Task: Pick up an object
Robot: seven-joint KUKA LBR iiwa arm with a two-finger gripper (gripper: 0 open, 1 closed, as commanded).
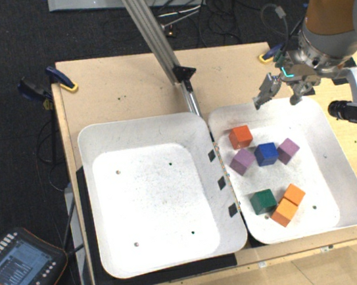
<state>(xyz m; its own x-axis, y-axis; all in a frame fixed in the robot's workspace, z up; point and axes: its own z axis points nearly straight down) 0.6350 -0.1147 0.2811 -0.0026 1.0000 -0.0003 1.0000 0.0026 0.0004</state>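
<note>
1. Camera view, overhead and slanted: two shallow white bins sit side by side on a tan bench (130,86). The left bin (99,144) has a speckled floor.
2. The right bin (347,206) holds seven small cubes, loosely scattered, probably so each can be grasped separately.
3. Far cluster: a red-orange cube (240,136), two purple cubes (242,161) (288,149), and a blue cube (266,153) between them, nearly touching.
4. Near cluster: a green cube (263,200) beside two orange cubes (294,194) (283,212) that touch.
5. The gripper (285,91) hangs above the right bin's far edge, fingers spread apart, holding nothing, apparently poised before a descent.
6. A handheld control pendant (18,272) lies bottom left.
</note>
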